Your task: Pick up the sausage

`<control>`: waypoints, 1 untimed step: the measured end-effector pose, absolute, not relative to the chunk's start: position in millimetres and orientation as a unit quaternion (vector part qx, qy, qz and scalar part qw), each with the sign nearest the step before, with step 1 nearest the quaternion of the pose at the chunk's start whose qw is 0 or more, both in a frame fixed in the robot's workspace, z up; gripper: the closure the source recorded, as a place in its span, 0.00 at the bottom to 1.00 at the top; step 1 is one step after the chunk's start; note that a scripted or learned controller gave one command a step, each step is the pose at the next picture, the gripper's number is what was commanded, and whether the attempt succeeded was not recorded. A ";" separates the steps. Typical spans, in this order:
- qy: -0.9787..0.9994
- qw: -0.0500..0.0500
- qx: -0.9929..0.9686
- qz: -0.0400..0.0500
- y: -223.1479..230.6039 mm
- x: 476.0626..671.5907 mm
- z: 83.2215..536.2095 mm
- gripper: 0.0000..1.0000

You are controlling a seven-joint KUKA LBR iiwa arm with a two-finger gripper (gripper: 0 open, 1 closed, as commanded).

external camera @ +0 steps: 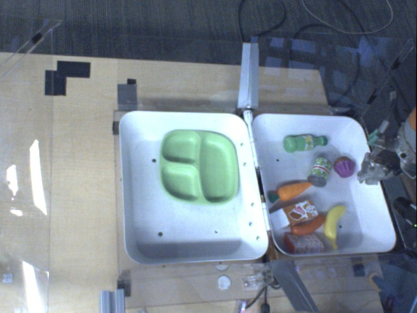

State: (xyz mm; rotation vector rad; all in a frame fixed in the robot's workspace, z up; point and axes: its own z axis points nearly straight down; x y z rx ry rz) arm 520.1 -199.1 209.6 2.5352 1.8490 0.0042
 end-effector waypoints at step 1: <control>0.528 0.005 0.849 0.005 -179.9 533.9 89.5 1.00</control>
